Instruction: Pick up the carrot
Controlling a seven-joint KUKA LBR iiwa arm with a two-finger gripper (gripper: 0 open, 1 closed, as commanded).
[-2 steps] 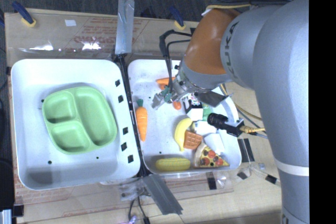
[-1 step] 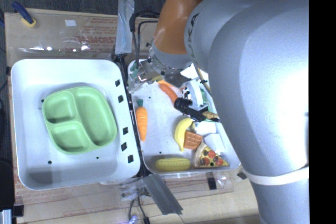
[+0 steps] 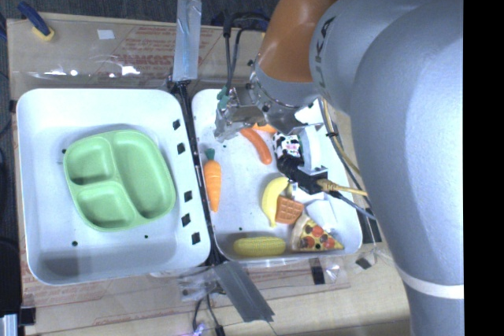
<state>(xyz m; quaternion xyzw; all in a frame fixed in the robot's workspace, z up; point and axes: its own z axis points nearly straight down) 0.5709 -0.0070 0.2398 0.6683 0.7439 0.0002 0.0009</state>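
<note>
- Near the bottom of the frame, the corn cob and the pizza slice lie along the front wall of the right bin; neither crowds the target.
- The carrot lies untouched on the bin floor at the centre of the frame, close against the bin's left wall by the divider, leaves pointing toward the top. The pick is not yet done.
- Open floor sits to the carrot's right before the banana; the wall side leaves little room for a finger.
- The claw hovers just above and right of the carrot, beside an orange sausage. Whether it is released or clenched, I cannot tell; nothing shows in it.
- At left, the other bin holds a green tray, well apart.
</note>
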